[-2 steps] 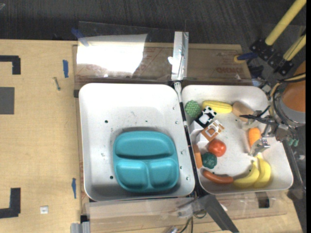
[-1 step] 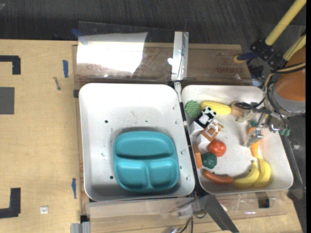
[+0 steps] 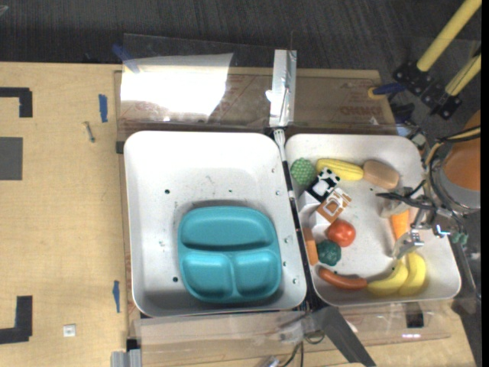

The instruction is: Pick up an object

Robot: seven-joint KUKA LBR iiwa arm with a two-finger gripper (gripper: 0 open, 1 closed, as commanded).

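My end effector [image 3: 411, 239] sits low over the right part of the right shallow white bin [image 3: 359, 142], just above the yellow plastic banana bunch [image 3: 401, 275]. Metal parts there are small and blurred, so I cannot tell how wide it stands, and I see nothing clearly gripped. Small orange carrot-shaped piece [image 3: 399, 223] lies just left of it, close or touching, can't tell which.

The banana bunch lies in the near right corner of this bin, its left tip touching or nearly touching the red-orange sausage-shaped toy [image 3: 342, 279] along the near wall. Dark green round toy [image 3: 329, 252] sits just above the sausage, with the red tomato-like ball [image 3: 341, 232] next to it. Orange and white small box [image 3: 335, 204] is above the tomato, black and white checkered block [image 3: 327, 180] above that. Green bumpy ball [image 3: 302, 170] sits at the far left of the bin against the divider. Long yellow corn-like piece [image 3: 341, 170] lies near the far wall, tan oval bread-like toy [image 3: 381, 174] just right of it.

My grey arm with its orange band [image 3: 464, 170] comes in from the right edge.

Left shallow white bin [image 3: 153, 174] holds a teal three-compartment plastic tray [image 3: 228, 252] toward its near side. Both bins rest on the tan table [image 3: 61, 205].
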